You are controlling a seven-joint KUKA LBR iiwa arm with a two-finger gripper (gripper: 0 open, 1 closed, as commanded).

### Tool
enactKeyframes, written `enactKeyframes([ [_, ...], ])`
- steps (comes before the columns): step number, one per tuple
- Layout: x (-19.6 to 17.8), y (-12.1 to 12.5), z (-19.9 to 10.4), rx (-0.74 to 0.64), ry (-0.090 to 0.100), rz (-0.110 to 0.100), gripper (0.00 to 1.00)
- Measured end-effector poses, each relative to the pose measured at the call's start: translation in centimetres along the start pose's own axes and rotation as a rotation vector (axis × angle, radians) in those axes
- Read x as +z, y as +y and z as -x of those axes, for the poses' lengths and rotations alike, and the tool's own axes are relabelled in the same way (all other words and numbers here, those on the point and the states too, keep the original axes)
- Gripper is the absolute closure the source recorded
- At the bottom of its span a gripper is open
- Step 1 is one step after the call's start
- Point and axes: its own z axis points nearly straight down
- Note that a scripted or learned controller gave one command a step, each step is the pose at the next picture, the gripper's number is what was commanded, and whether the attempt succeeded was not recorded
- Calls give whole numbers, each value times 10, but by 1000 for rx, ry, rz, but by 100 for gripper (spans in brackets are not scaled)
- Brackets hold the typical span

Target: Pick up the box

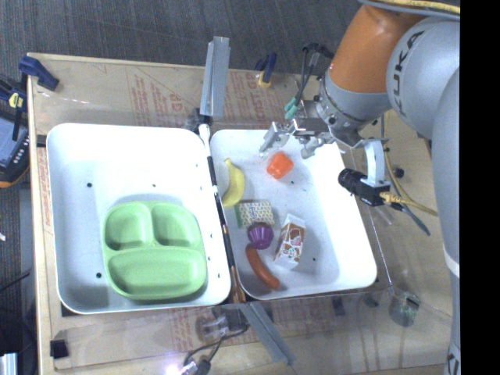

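A small white and brown carton box (291, 242) lies tilted in the right bin (355, 241), near its front. A flat patterned packet (255, 212) lies just left of it. My gripper (291, 143) hovers over the back of the right bin, well behind the carton. Its two fingers (273, 140) are spread open with nothing between them. An orange toy piece (280, 165) sits directly below the fingertips.
The right bin also holds a banana (232, 182), a purple toy (260, 234) and a red sausage (262, 267), all close to the carton's left side. A green divided tray (154, 251) lies in the left bin (78, 170). The bins' shared wall (217, 209) runs between them.
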Motion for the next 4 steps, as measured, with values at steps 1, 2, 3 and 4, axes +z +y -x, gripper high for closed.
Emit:
enactKeyframes([
  [1,113,-28,-16,-250,0,-1,0],
  [2,180,-47,1,-305,-4,10,0],
  [3,122,-97,59,-358,-1,4,0],
  [4,165,-47,8,-386,-1,2,0],
])
